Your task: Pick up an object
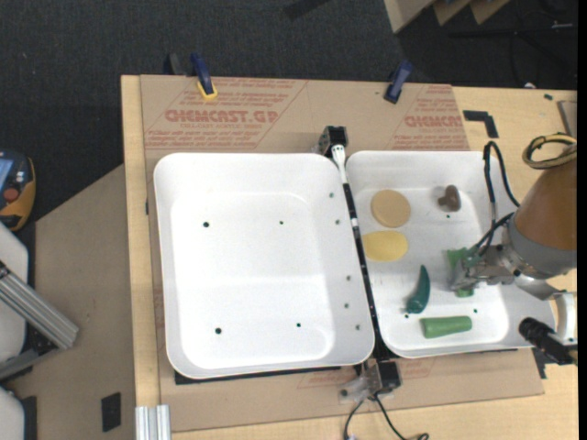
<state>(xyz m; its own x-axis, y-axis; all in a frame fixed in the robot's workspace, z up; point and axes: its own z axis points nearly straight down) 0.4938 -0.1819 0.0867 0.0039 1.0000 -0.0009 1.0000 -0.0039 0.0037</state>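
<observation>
My gripper (474,271) is low over the right side of the right bin (417,168), reaching in from the right under the orange-banded wrist. A small green block (457,262) lies right at its tip, touching or partly under it. Whether the block is held cannot be made out. A teal curved piece (419,290) lies just left of the gripper. A green cylinder (447,326) rests near the bin's front wall. Farther back sit a yellow disc (386,245), a tan disc (392,208) and a small brown-grey lump (448,198).
The left bin (174,246) sits beside the right one, with a black divider rail (356,246) between them. A black cable (491,177) loops over the right bin's back right. Clamps (204,81) hold the cardboard base at the back edge.
</observation>
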